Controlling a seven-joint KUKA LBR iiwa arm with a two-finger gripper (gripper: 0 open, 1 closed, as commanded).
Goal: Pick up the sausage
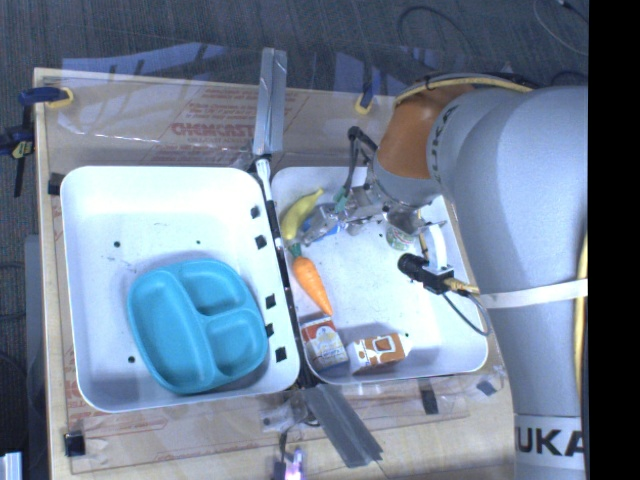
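The counter (150, 108) carries two white bins side by side; the left bin (100, 198) holds one blue plate (197, 322) with three compartments, lying toward 5 o'clock of that bin.

The right bin (455, 343) holds four loose things that can be counted; one yellow banana (298, 213) lies at about 10 o'clock of the bin, close to the wall it shares with the left bin; one orange carrot (312, 283) lies just at 6 o'clock of the banana, its thick end toward the banana and its tip pointing to 5 o'clock; two small cartons sit along the 6 o'clock wall, a red and white carton (323, 343) and, just at its 3 o'clock, a brown carton (382, 351) lying on its side. Where the sausage lies cannot be told from this view.

One grey arm (520, 218) with an orange band (408, 138) comes in from 3 o'clock and bends over the 12 o'clock half of the right bin; its one gripper (328, 224) is low over the bin, just at 4 o'clock of the banana and at 12 o'clock of the carrot; whether the gripper is open or closed cannot be told, and nothing can be made out in its hold.

Two blue clamps grip the counter's 9 o'clock edge, one (42, 96) at the corner and one (18, 149) just at its 7 o'clock.
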